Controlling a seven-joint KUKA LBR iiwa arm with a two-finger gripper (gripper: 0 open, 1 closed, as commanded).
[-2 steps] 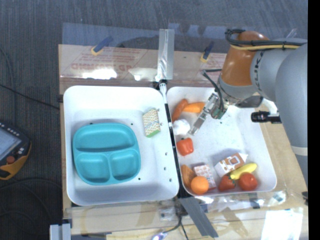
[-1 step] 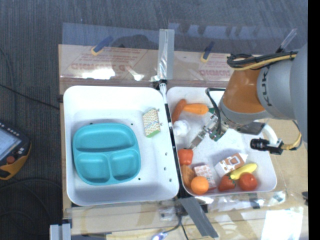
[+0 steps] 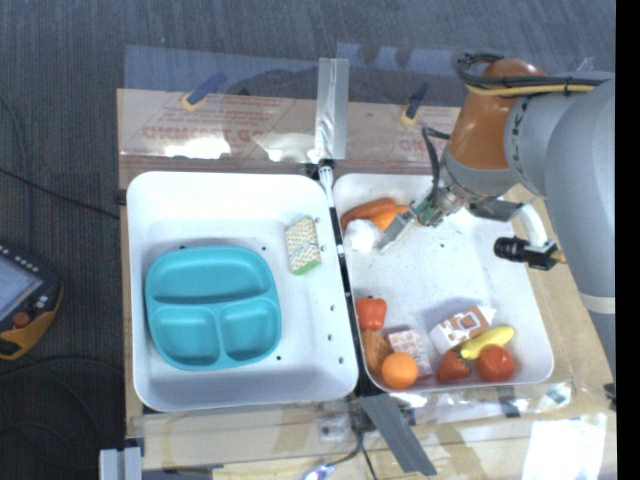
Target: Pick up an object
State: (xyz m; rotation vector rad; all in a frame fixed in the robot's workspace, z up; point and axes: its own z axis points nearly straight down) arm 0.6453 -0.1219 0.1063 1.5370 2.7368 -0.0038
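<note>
Toy food (image 3: 440, 353) crowds the right bin (image 3: 520, 288) above grey carpet (image 3: 60, 88).

The bench (image 3: 220, 133) bears 2 white bins (image 3: 170, 193) side by side.

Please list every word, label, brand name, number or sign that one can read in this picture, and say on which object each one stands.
No text can be read here.
Cardboard sheet behind the bins: reddish printed lettering, too blurred and washed out by glare to read.
Small carton in the right bin: orange and white print, too small to read.
Handheld device at the left edge: its screen shows nothing readable.
</note>
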